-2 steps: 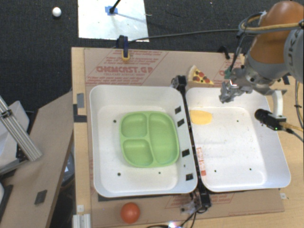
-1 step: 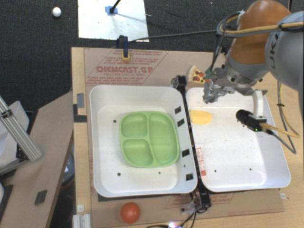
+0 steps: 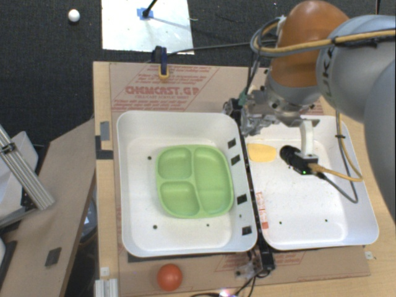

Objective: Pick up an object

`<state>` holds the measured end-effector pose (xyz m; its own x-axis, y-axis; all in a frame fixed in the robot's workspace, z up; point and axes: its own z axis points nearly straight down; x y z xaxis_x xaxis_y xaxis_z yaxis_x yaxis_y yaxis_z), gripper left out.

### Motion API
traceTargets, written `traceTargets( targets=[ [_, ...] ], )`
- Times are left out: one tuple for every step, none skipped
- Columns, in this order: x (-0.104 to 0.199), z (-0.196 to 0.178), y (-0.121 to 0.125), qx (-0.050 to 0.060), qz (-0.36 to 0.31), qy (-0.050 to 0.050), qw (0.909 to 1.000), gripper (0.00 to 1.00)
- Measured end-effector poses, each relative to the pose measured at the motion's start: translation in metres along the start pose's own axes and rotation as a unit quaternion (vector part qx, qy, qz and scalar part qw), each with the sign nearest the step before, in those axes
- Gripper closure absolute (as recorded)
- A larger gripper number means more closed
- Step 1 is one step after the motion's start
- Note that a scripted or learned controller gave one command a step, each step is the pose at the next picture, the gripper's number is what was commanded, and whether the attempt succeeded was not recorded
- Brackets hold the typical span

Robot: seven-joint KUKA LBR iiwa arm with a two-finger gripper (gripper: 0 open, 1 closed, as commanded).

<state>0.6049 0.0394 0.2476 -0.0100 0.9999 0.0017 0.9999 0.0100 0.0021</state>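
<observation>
A flat yellow object (image 3: 262, 153) lies in the right bin (image 3: 322, 221), near its far left corner. My gripper (image 3: 249, 122) hangs just above and behind it, over the divider between the two bins, below the arm's orange band (image 3: 304, 36). The gripper's body hides its tips. A black sensor block (image 3: 298, 158) on a white bracket hangs beside the yellow object, to its right. A green divided plate (image 3: 193, 180) rests in the middle of the left bin (image 3: 137, 228).
An orange ball (image 3: 169, 276) sits on the bench in front of the left bin. A cable (image 3: 343, 179) loops over the right bin. A blue clamp (image 3: 161, 59) and a white sheet (image 3: 146, 16) lie beyond the bins.
</observation>
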Motion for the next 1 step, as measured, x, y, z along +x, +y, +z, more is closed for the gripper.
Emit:
traceTargets(
  targets=[
    [0.0442,0.0164,-0.0111,0.001,0.000,0.000,1.0000,1.00]
  ],
)
